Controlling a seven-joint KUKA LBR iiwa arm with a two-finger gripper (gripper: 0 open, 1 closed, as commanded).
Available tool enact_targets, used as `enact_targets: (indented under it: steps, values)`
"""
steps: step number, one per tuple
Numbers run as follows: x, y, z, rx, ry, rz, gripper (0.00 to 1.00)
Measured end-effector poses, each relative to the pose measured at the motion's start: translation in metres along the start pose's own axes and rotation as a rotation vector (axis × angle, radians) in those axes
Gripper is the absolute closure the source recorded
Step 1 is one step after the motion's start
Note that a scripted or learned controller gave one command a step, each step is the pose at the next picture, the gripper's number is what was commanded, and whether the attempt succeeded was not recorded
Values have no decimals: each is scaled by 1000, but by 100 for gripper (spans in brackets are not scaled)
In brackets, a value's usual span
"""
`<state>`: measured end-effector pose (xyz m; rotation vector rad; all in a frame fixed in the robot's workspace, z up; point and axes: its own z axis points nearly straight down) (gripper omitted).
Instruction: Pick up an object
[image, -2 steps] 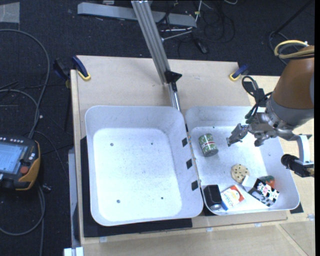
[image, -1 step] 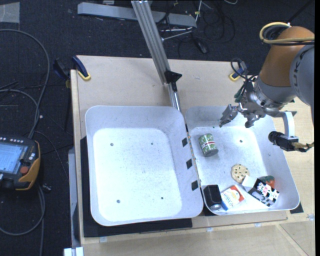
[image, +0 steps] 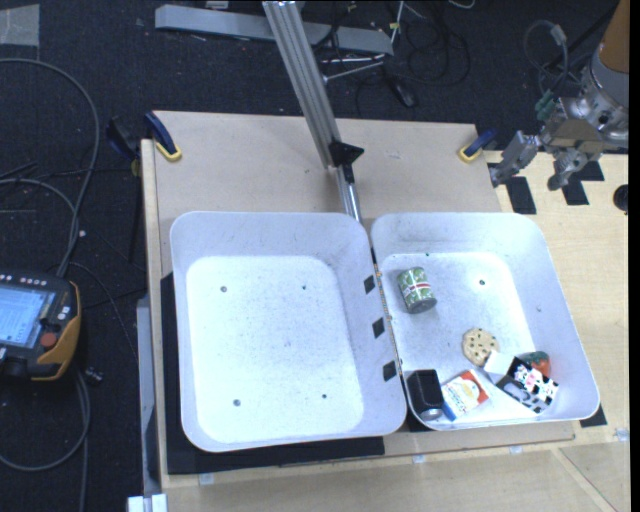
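My gripper (image: 545, 172) hangs at the upper right, above the bench behind the right bin (image: 560, 300), with its two fingers spread apart and nothing between them. Inside the right bin lie a green can (image: 417, 290) near the left wall, a round cookie (image: 480, 346), a black block (image: 425, 391) at the front left corner, an orange and white packet (image: 466, 392), and a black-and-white cow toy (image: 530, 380) at the front right. All objects lie well below and in front of the gripper.
The left bin (image: 190, 300) sits beside the right one. A slanted metal pole (image: 310, 85) crosses the back of the bench down to the seam between the bins. Yellow clamps (image: 165, 150) mark the back corners. A teach pendant (image: 30, 325) lies on the floor at left.
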<state>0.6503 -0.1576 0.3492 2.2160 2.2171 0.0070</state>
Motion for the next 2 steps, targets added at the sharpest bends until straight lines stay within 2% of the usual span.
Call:
enact_targets:
  steps: [1,2]
  values:
    - [1,0,-5,8,1,-1,100]
    - [-21,-25,113,17,3,2,100]
